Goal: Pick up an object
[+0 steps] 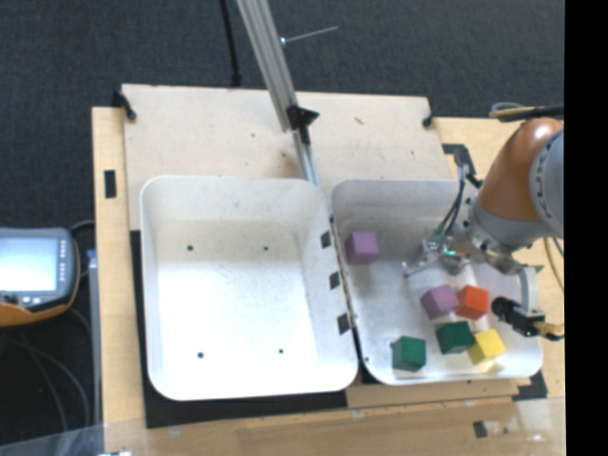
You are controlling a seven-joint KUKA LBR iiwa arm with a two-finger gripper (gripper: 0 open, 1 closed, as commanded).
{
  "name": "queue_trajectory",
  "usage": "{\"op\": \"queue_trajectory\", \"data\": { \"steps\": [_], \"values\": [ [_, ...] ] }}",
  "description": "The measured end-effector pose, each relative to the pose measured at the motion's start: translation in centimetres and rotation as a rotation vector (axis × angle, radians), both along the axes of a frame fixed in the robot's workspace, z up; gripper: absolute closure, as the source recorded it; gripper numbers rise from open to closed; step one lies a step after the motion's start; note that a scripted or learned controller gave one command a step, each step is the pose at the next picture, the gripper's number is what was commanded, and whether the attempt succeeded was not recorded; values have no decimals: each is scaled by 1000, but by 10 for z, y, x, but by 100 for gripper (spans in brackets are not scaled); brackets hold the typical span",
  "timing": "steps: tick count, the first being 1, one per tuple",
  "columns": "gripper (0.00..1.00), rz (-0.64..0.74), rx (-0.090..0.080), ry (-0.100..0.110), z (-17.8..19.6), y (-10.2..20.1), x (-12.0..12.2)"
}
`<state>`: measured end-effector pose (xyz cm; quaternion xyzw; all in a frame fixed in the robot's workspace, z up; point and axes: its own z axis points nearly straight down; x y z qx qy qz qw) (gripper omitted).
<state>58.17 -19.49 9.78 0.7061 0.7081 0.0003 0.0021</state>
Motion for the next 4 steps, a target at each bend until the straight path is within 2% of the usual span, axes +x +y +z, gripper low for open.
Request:
{"op": "queue_trajectory", "data": {
  "steps": [4],
  "values": [
    [0, 1, -1, 1, 0, 0, 0]
  ]
}}
